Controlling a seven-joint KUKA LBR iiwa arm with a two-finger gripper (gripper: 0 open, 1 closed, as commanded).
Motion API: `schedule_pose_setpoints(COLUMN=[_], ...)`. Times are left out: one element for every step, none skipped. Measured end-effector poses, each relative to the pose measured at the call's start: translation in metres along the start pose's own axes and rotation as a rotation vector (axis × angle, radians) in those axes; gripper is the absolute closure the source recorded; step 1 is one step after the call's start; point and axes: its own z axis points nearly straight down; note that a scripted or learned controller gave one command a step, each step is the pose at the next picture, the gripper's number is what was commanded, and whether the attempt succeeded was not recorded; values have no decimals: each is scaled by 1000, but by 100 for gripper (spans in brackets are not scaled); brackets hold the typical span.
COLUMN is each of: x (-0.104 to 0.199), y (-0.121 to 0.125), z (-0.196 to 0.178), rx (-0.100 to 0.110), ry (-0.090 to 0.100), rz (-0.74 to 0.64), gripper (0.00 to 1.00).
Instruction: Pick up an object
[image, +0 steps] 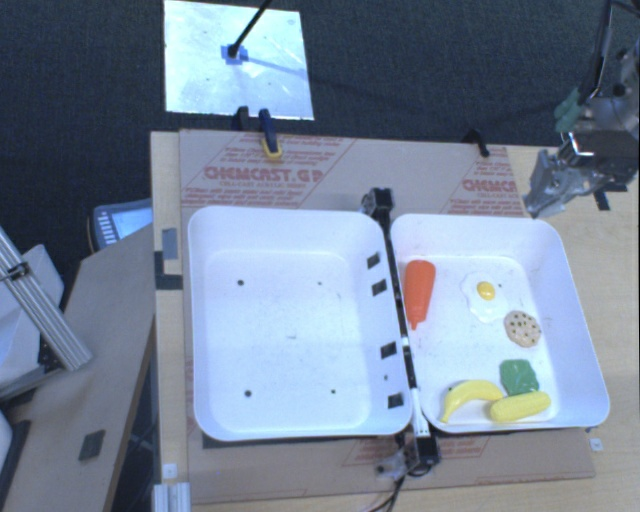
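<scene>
Currently the gripper (548, 190) is held high beyond the far right corner of the right bin (560, 250), presumably so the toys stay unobstructed. Its grasp state cannot be told; nothing is seen in it. Candidates are gathered in that bin: a carrot (418, 290), a fried egg (484, 296), a cookie (521, 327), a green piece (518, 375), and two bananas (495, 400) touching near the front wall.

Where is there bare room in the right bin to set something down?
In the right bin, the middle floor is bare, bordered by the carrot, fried egg, cookie and banana. The near right corner is crowded: banana, green piece and yellow piece nearly touch.
</scene>
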Motion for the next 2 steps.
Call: schedule_pose_setpoints(x=[-11, -7], y=[1, 1], z=[0, 17], rx=[0, 1], ry=[-1, -1], rz=[0, -3], gripper=[100, 100])
